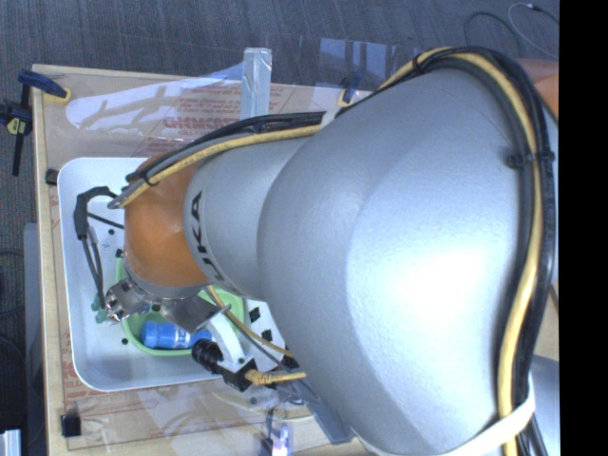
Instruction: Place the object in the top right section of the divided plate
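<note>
The grey KUKA arm (399, 255) fills most of the view nearest the camera, its yellow and black cables (518, 283) running along it. Beyond it, the orange band (157, 240) leads down to the gripper (133, 307) over the left white bin (71, 255); its jaw state cannot be told. Beside it a blue object (163, 335) lies on the green divided plate (142, 342), compartment unclear. Farther back stands the wooden bench (142, 112).
</note>
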Controlling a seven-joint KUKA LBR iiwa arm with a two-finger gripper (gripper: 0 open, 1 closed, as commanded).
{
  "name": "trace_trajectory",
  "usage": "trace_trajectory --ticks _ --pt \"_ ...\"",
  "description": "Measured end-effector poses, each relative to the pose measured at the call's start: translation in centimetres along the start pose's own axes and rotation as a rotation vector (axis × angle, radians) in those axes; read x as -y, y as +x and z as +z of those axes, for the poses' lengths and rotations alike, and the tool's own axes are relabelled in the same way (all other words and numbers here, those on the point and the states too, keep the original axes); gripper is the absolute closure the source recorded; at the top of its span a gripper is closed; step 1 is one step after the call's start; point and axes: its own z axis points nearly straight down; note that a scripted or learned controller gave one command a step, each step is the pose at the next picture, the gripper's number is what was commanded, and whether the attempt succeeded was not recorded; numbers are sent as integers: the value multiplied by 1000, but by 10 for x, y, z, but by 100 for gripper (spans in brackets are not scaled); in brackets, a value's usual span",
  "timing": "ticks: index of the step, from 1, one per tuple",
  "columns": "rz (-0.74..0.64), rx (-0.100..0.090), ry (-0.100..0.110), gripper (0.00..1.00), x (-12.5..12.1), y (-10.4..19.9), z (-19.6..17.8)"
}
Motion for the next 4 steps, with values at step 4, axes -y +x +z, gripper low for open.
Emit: trace_trajectory --ticks 4 --pt "402 -1 -3 0 7 -16 47"
